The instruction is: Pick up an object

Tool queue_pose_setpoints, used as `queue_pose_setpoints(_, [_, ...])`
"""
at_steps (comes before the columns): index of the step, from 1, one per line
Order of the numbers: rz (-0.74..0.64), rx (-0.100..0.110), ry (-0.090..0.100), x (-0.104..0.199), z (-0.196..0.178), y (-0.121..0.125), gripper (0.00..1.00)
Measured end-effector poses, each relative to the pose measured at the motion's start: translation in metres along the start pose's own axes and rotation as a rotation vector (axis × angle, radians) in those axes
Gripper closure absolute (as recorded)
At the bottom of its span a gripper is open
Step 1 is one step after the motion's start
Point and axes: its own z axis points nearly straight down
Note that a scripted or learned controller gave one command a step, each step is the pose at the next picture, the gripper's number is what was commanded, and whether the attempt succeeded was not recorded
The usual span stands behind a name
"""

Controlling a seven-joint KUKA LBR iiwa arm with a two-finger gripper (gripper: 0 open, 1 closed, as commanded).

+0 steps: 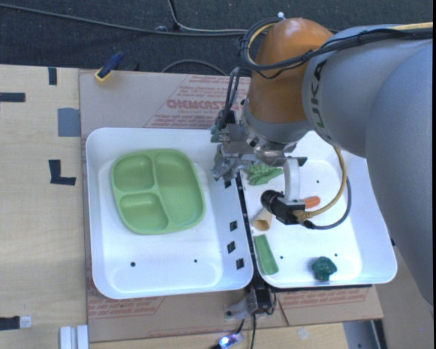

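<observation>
My gripper point(232, 162) hangs over the divide between the two bins, at their far end; I cannot tell its state. In the right bin point(363, 257), a leafy green piece point(264, 173) lies just beside it, a green stick point(266, 254) runs along the left wall, and broccoli point(323, 267) sits near the front edge. The left bin point(160, 271) holds a green plate point(158, 190).

You cannot see the gripper point(229, 167) fingers clearly; the arm point(334, 86) hides them, covers part of the right bin point(370, 260), and is cut at the right edge.
</observation>
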Motion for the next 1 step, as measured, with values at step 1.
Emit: queue_pose_setpoints(1, [0.003, 0.000, -0.001, -0.0025, -0.0001, 0.0003, 0.00])
